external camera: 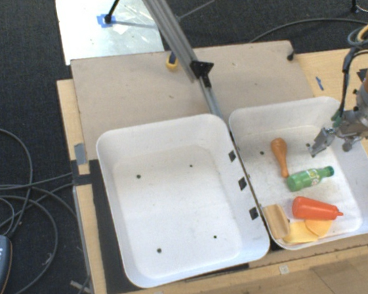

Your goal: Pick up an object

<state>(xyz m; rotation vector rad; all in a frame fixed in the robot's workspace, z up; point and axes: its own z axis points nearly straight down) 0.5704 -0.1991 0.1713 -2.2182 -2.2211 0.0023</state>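
Note:
The right bin (302, 115) holds several small objects. An orange-brown drumstick-shaped piece (280, 154) lies near its middle. Below it a green bottle (309, 177) lies on its side. A red-orange carrot-like cone (314, 208) rests near the front, beside a yellow flat piece (306, 231) and a tan block (276, 220). My gripper (330, 139) hangs over the right part of this bin, above and to the right of the green bottle. Its fingers look spread with nothing between them.
The left bin (178, 198) sits beside the right one, sharing a middle rim with black clips. A grey pole (177, 34) slants across the back of the bench. Cables lie on the dark floor at left.

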